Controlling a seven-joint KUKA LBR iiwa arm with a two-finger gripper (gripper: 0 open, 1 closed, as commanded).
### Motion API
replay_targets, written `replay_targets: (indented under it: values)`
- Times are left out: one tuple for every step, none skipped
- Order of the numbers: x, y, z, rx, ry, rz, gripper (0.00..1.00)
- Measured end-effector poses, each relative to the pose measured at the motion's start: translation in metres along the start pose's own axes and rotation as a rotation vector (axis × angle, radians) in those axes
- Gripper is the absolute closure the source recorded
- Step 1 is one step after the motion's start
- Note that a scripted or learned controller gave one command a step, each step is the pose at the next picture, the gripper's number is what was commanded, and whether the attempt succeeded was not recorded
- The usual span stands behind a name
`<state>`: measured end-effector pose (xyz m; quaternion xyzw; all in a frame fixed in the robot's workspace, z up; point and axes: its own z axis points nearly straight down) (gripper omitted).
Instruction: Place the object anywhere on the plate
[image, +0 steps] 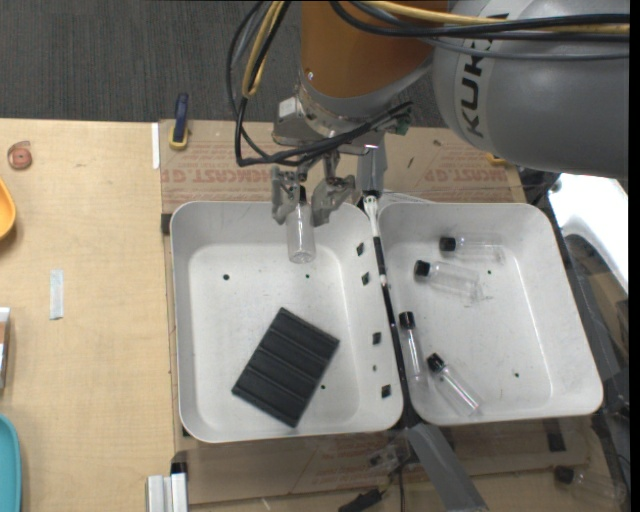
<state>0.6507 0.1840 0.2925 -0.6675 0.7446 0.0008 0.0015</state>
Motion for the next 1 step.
replay_targets:
  values:
    - [0.0308,0.0421,-0.0362,-0.001,0.0,-0.184,1.0]
